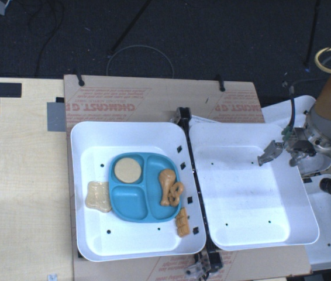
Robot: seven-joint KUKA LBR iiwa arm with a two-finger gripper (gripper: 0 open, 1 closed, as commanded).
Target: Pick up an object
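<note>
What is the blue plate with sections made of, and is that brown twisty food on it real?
The blue divided plate looks like smooth moulded plastic: even colour, soft sheen, rounded walls. The brown twisty pretzel-shaped piece is probably toy food, plastic or rubber, judging by its uniform tan surface, though the view cannot settle that.

Bright, even light; soft focus.

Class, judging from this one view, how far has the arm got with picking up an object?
Nothing is picked yet. The two-finger gripper hangs open over the right white bin, holding nothing. The toy foods, such as the tan drumstick piece, lie on the blue divided plate in the left white bin. Reaching, grasping and lifting remain.
</note>
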